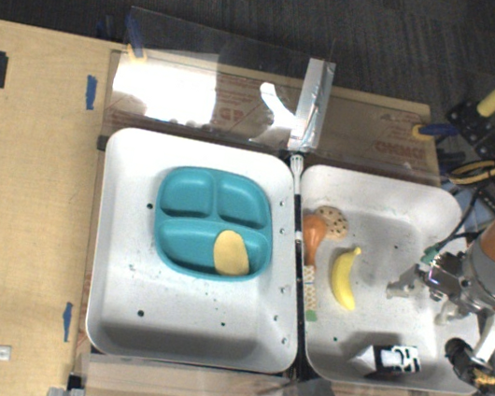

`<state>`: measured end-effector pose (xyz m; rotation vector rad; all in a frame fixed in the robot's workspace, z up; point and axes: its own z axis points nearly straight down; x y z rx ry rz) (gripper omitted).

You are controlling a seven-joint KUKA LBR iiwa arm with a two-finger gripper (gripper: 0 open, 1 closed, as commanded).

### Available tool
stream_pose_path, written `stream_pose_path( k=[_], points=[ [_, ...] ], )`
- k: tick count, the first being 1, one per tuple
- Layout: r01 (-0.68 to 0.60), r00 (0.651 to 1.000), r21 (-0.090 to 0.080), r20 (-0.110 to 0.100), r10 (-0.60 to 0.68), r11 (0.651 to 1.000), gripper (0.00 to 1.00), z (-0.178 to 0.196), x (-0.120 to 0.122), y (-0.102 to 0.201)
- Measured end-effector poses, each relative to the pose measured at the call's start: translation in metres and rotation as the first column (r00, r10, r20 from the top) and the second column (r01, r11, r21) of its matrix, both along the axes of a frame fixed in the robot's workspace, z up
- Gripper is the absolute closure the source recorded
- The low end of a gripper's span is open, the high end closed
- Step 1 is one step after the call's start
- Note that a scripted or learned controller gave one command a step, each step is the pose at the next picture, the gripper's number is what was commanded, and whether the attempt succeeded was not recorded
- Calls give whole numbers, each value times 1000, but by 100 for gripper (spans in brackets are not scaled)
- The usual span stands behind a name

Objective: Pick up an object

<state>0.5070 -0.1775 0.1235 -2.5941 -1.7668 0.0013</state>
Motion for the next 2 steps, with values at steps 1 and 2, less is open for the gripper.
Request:
stream_pose_path(
  k=[1,2],
  points=[
    [-163,987,-1,8,163,987,0,78,35,83],
    [-67,998,0,-4,67,998,0,17,51,64]
  ],
)
